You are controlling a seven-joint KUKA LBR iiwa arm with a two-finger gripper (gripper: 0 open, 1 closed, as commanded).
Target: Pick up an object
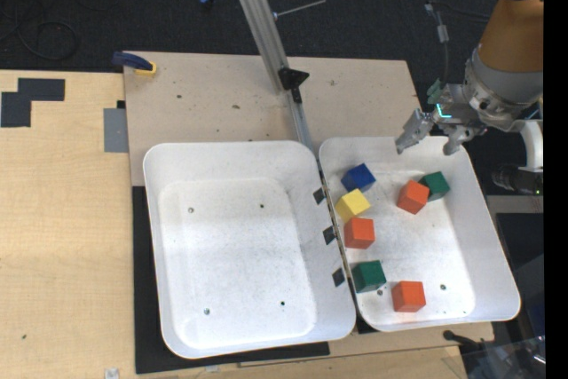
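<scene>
My gripper point(435, 136) hangs over the far edge of the right bin point(493, 280). My two fingers are spread apart, and nothing sits between them.

All the blocks lie in the right bin. A green block point(435, 185) is the closest one to my gripper, just below it. An orange block point(412, 196) touches the green block's left side. A blue block point(358, 177) sits near the bin's left wall, and a yellow block point(352, 204) sits right below it, touching it. Another orange block point(359, 232) lies just under the yellow one. A second green block point(369, 275) lies lower down by the same wall. A third orange block point(408, 296) sits near the bin's front edge, beside that green one.

The left bin point(169, 191) sits right next to the right bin, and they touch along one side.
</scene>
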